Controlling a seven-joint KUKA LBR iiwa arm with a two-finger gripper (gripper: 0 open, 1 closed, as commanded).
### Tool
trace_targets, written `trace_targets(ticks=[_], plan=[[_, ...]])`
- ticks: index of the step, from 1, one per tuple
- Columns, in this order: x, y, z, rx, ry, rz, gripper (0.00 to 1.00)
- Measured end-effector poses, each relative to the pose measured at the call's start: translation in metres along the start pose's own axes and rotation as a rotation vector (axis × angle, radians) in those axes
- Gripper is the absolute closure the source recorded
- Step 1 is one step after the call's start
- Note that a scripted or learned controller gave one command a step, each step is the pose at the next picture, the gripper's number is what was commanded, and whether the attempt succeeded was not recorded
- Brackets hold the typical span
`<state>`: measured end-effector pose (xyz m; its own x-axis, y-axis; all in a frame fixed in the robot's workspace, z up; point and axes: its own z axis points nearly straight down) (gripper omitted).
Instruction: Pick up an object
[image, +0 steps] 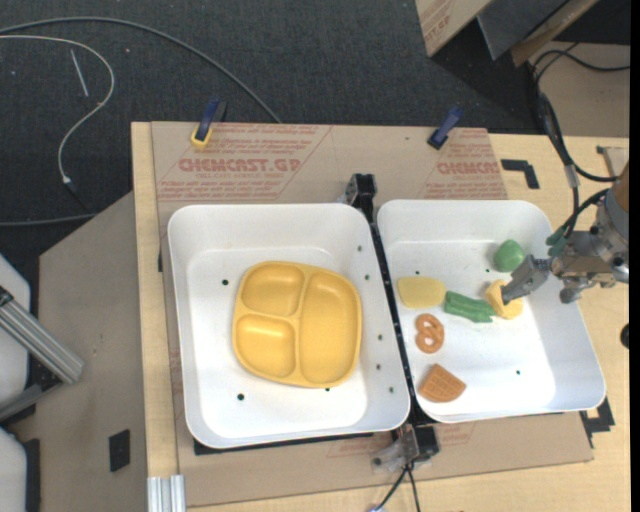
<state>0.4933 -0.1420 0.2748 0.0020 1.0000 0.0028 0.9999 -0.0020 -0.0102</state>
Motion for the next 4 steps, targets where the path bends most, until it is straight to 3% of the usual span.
trace_targets(ticks=[1,4], plan=[[0.0,0.002,-0.004,-0.009,-0.002,-0.002,0.0],[0.003,0.005,0.154,-0.003,0.001,-0.003,0.0]])
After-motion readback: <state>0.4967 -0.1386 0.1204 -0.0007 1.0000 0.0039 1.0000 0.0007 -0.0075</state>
